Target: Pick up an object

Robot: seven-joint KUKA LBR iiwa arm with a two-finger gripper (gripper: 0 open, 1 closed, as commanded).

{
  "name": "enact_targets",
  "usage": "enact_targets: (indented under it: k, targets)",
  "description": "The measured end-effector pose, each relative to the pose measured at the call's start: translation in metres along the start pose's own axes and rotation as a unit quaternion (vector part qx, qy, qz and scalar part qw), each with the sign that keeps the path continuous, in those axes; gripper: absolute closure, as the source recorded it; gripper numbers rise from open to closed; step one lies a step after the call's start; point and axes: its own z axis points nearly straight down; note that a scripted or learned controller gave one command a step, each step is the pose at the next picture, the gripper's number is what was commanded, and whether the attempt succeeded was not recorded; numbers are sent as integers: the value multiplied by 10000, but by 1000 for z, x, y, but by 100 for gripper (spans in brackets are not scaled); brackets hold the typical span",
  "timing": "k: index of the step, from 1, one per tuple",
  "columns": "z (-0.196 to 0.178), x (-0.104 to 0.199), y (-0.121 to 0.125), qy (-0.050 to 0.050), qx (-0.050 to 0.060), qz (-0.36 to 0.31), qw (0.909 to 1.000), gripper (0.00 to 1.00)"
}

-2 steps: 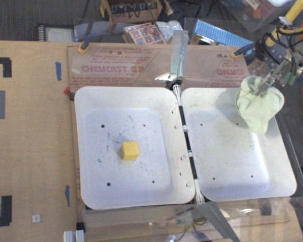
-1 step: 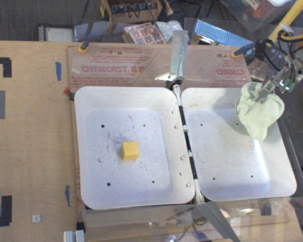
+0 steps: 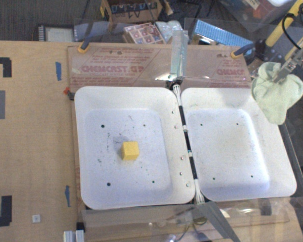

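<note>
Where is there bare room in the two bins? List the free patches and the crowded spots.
Right bin: whole floor bare, divider to right rim. Left bin: free ring between the yellow block and its walls. Crowded: the right bin's far right corner, beside the pale green cloth and gripper.

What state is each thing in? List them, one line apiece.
Small yellow cube block: resting on the floor of the left bin, free of any grip.
Left shallow white bin: upright, floor scuffed with dark marks.
Right shallow white bin: upright, beside the left one.
Pale green crumpled cloth: hanging off the pincer past the right bin's far corner.
</note>
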Motion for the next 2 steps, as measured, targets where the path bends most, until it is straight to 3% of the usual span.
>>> enact_targets:
  k: [1,2]
  targets:
    - [96,-1,2,12,3,761,9971,100]
    - [132,-10,11,19,5,960,9954,100]
